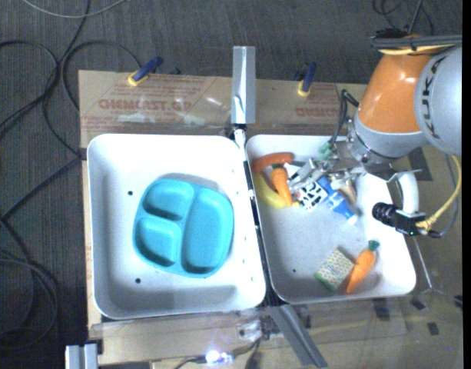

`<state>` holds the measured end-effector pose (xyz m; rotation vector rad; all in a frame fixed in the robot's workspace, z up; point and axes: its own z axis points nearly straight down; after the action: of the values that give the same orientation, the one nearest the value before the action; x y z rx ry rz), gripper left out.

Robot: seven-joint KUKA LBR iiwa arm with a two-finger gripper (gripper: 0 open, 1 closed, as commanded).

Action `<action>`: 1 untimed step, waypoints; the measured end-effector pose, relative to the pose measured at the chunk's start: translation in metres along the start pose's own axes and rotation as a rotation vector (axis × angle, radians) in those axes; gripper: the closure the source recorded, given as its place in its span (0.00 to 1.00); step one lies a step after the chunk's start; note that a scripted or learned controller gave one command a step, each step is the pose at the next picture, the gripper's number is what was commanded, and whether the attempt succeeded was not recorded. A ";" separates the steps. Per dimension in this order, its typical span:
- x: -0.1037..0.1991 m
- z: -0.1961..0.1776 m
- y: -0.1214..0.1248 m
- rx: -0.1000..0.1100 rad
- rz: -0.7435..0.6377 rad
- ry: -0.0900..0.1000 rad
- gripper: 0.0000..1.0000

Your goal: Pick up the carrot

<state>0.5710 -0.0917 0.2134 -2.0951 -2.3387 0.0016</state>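
An orange carrot (360, 268) with a green top lies near the front right corner of the right bin (296, 260), next to a small green and tan block (334, 268). A second, smaller carrot-like orange piece (279, 180) lies at the back left of that bin, beside a yellow banana (272, 197). My gripper (326, 175) hangs low over a cluster of small items in the back middle of the right bin. It is well behind and to the left of the front carrot and hides part of the cluster.
The left bin (112, 206) holds a blue divided tray (185, 225). Under the gripper lie a black and white patterned piece (312, 195), a blue item (343, 205) and an orange-red sausage shape (272, 160). The arm's orange band (396, 91) looms over the back right corner.
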 end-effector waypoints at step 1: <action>-0.017 0.088 0.005 -0.023 -0.021 -0.008 0.00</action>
<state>0.5779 -0.1079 0.1258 -2.0841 -2.3768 -0.0177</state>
